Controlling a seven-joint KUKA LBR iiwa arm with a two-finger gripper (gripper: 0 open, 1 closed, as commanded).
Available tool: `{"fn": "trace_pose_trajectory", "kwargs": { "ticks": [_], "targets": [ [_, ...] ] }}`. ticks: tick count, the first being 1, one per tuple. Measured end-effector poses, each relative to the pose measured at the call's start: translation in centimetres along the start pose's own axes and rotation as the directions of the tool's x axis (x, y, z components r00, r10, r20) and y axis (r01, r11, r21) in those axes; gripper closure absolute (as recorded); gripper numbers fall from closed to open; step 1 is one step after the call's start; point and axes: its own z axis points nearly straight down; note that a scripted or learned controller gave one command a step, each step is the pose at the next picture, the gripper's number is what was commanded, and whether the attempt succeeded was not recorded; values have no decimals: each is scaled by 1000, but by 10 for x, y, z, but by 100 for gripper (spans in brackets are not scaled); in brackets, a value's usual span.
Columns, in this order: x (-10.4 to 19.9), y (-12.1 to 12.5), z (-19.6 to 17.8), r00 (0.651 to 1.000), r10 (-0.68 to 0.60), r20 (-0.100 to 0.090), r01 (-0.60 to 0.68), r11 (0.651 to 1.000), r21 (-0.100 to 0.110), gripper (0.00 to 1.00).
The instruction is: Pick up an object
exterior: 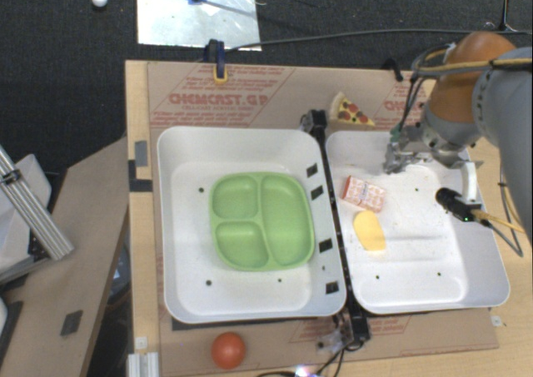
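- Pincer hovering over right bin, far corner; cannot tell whether released or clenched.
- Pink packet and yellow block lying nearby, untouched.

The grey arm comes in from the right at the far side of the bench, its thick upper link filling the corner. The orange band curves round just above the wrist. Below it the wrist bends down and to the left, ending in the metal gripper, which hangs low with its tip pointing downward and leftward.
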Motion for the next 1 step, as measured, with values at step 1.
{"fn": "trace_pose_trajectory", "kwargs": {
  "ticks": [1],
  "targets": [
    [3, 9, -47, 1000, -3, -2, 3, 1000, 10, 100]
  ]
}}
